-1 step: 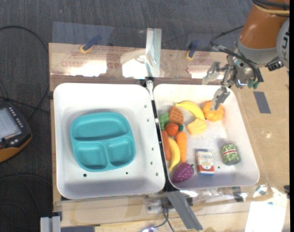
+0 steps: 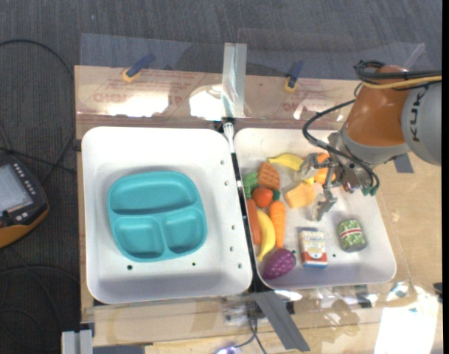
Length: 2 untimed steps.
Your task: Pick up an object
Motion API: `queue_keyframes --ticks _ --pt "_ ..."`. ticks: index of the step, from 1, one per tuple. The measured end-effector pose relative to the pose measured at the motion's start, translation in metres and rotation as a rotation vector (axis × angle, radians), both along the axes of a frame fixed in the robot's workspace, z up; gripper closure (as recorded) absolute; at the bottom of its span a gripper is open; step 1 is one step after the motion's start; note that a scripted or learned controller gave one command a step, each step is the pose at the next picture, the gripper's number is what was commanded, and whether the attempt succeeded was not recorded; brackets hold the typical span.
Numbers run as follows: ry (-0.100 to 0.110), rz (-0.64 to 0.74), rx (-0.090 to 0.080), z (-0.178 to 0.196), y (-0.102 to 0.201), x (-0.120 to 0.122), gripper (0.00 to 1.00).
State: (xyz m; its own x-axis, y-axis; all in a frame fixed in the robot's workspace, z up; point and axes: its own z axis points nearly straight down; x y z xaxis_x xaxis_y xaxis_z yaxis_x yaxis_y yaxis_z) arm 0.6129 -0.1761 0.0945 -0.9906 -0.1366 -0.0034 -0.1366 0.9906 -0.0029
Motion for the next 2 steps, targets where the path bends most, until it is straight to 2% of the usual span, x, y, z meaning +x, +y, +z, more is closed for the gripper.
queue_keyframes --ticks 1,2 --pt "-0.011 -0.162 0.001 -0.003 0.073 -0.077 0.0" --pt "0.011 -0.106 -0.002 -0.003 0.078 0.0 0.0"
